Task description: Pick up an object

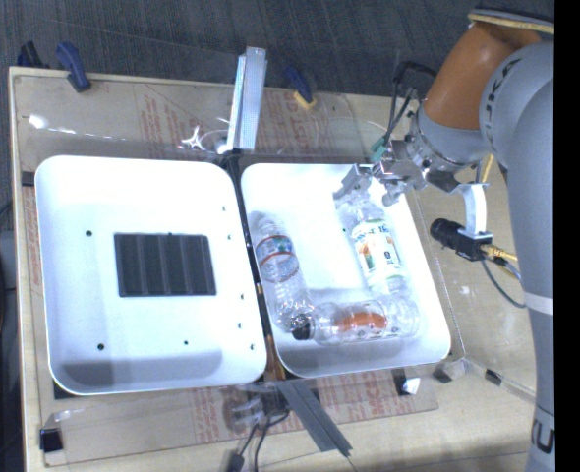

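Approach is the step in hand: the tool point(377, 180) hangs over the right bin's point(315, 190) far edge, just above the cap end of the white-labelled bottle point(377, 252). I cannot tell its state. Next it must descend and straddle that bottle.

No legible text on the bottle labels point(275, 257) or bench markings point(288, 416)
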